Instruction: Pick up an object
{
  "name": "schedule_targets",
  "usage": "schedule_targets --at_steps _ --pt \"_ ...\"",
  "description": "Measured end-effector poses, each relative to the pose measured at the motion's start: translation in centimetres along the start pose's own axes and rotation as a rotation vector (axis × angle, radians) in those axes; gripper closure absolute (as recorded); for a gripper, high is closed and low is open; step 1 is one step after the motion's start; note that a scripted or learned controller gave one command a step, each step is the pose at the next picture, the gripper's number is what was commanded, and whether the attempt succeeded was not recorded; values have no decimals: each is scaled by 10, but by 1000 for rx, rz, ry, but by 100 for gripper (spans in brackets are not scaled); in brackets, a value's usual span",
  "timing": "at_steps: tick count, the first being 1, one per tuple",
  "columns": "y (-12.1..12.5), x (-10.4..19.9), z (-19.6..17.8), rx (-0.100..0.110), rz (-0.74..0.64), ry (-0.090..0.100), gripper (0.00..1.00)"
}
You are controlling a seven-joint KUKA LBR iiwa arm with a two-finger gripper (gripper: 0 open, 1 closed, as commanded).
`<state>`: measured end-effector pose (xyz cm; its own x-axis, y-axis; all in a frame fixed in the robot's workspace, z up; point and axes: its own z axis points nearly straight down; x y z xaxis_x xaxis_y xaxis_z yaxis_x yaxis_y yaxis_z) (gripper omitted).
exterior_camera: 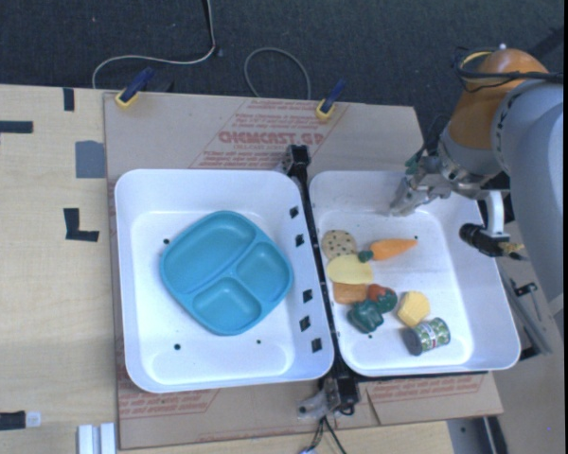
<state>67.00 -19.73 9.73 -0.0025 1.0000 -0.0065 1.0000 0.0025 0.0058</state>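
The right bin (473, 301) holds several small toy foods: an orange carrot (393, 249), a speckled cookie (338, 243), a yellow piece (349, 271), an orange-brown piece (350, 292), a dark green piece (366, 317), a yellow block (414, 306) and a small can (427, 336) lying on its side. My gripper (405, 200) hangs over the bin's back right part, above and to the right of the carrot. Nothing shows between its tips.
The left bin (137, 253) holds a blue divided plate (227, 270). Both bins rest on a cardboard sheet (256, 130) held by two clamps at its back edge. Cables loop over the dark floor behind. The grey arm (540, 159) fills the right side.
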Motion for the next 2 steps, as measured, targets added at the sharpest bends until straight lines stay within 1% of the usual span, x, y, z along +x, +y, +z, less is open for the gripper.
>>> schedule_targets --at_steps 1,2 --pt "0 0 0 1 0 0 0" --pt "-107 50 -63 13 3 9 0"
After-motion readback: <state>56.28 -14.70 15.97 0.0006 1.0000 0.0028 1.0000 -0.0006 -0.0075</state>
